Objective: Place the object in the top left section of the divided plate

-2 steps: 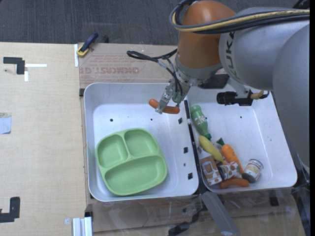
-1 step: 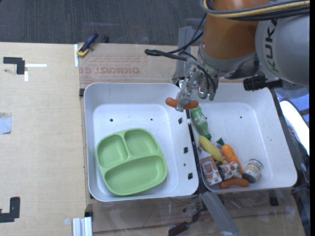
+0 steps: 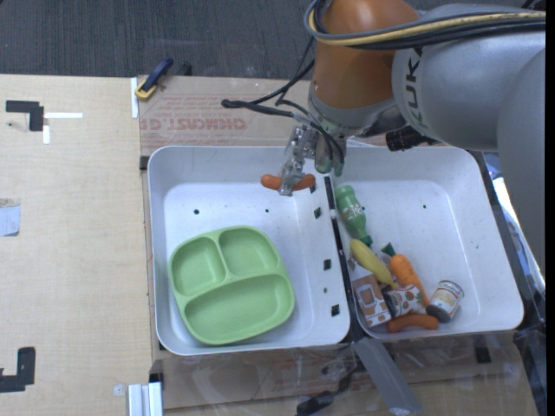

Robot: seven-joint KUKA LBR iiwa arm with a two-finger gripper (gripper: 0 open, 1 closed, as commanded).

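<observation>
Gripper (image 3: 293, 180) fingers are clamped on an orange sausage (image 3: 276, 181) over bare floor at twelve o'clock of the green divided plate (image 3: 231, 284).

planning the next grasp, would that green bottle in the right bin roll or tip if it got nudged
The green bottle lies on its side against the divider, so tipping seems unlikely. Its rounded body would probably roll if pushed sideways. It looks like smooth plastic, so possibly light and slippery.
</observation>
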